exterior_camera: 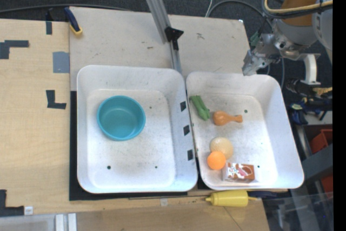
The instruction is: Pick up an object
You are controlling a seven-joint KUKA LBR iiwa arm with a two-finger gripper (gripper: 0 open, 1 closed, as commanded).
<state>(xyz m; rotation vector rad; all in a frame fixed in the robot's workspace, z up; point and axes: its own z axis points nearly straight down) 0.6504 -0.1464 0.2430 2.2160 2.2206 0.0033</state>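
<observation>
You were at the very start here: nothing had been lifted, every item lay in a bin, and the whole pick was left to do. The pincer (253,66) hung over the far rim of the right bin (281,96), at its outer back corner, above the worktop (124,35) edge; you couldn't tell whether it was wide or narrow, too small and blurred, and nothing showed in it. Taking the right bin as landmark: the green vegetable (199,107) lay near its far-left wall, tilted; the orange pear-shaped toy (226,118) sat just beside that, toward the middle; the pale round ball (221,145) sat nearer the front, touching the orange ball (216,160) in front of it; the red-and-white packet (239,172) lay flat by the front wall. A yellow bottle (229,199) lay outside, just past the front rim. The left bin (86,116) alongside held a teal bowl (121,118). Likely nearest target, your call: the pear toy, small, smooth, narrow-necked.
</observation>
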